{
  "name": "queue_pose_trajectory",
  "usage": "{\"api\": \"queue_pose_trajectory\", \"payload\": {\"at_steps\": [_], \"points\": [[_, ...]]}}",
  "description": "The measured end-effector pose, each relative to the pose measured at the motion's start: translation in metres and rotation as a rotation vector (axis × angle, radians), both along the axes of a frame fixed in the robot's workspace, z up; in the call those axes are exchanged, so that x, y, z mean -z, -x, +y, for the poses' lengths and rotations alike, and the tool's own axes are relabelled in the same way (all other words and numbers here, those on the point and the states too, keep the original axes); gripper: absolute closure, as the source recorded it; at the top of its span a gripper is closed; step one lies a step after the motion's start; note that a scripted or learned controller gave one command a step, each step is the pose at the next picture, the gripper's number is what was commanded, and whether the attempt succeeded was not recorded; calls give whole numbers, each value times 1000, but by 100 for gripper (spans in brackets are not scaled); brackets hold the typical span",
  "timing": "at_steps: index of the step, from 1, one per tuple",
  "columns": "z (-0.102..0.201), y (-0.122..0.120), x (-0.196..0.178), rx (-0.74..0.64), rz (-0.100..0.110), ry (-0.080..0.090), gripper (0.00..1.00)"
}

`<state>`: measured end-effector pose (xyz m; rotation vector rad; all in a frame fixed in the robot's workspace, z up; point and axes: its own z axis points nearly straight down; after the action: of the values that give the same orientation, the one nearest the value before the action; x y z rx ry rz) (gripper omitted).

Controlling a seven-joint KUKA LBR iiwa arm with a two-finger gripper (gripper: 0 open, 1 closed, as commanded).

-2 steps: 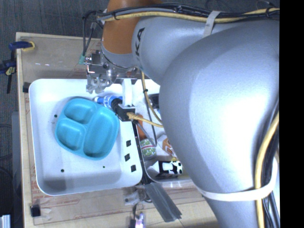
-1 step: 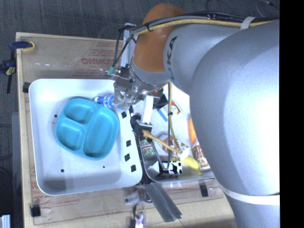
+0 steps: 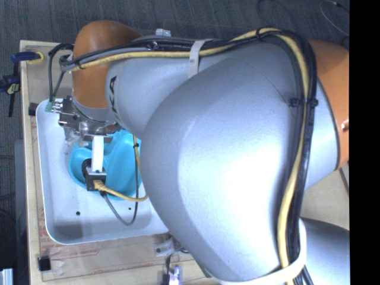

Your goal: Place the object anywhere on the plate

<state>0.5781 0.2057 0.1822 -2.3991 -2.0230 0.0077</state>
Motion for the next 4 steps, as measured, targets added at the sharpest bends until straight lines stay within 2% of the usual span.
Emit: {"api": "queue_pose_trajectory", "payload": {"at_steps": [1, 2, 3, 4], "points": [[-18, 24, -65, 246, -1, 1, 100], [8, 59, -51, 18, 2, 2, 100], [13, 90, -37, -548, 0, -1, 100], [-72, 101, -158, -510, -6, -2, 100]]}}
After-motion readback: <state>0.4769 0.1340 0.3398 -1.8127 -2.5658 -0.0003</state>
